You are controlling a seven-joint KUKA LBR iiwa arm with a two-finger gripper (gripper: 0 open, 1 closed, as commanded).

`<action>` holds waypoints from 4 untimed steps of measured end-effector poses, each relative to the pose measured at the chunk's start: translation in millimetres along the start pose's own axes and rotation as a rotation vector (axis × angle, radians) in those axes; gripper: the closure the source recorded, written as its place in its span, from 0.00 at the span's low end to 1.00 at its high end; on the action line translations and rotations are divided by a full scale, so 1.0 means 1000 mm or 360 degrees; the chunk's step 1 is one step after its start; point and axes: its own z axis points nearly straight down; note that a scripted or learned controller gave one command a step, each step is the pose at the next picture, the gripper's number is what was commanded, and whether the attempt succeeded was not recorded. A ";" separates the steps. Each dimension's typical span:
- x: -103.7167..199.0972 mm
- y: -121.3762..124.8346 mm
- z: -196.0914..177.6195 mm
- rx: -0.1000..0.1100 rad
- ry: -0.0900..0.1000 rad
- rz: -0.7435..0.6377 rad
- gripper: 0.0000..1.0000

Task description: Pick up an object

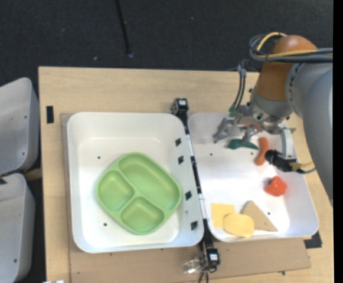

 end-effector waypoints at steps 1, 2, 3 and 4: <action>-0.001 0.001 -0.014 -0.0011 -0.0002 0.0001 1.00; -0.003 -0.005 -0.061 -0.0010 0.0002 0.0012 1.00; -0.005 -0.004 -0.082 -0.0008 0.0003 0.0011 1.00; 0.051 -0.021 -0.095 -0.0003 0.0006 -0.0006 1.00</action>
